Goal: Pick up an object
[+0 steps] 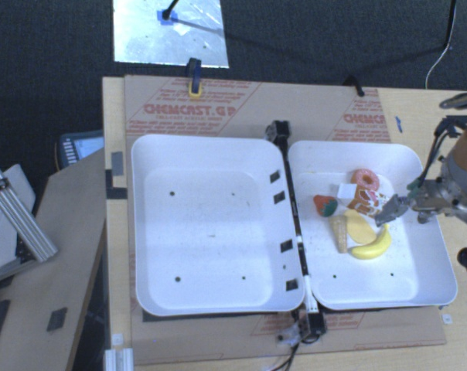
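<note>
currently, in the camera view, the arm [458, 184] is reaching in from the right of the frame, and its gripper [390, 212] is hanging low over a pile of toy food in the right bin [427, 284]: a banana [373, 246], a donut [365, 179], a red piece [325, 205] and others packed touching. whether the gripper is open or closed, i cannot tell. since the objects are crowding each other, the gripper is likely risking a nudge or a slip instead of a clean grasp. the left bin [152, 230] is sitting beside it on the bench [114, 130].
</note>
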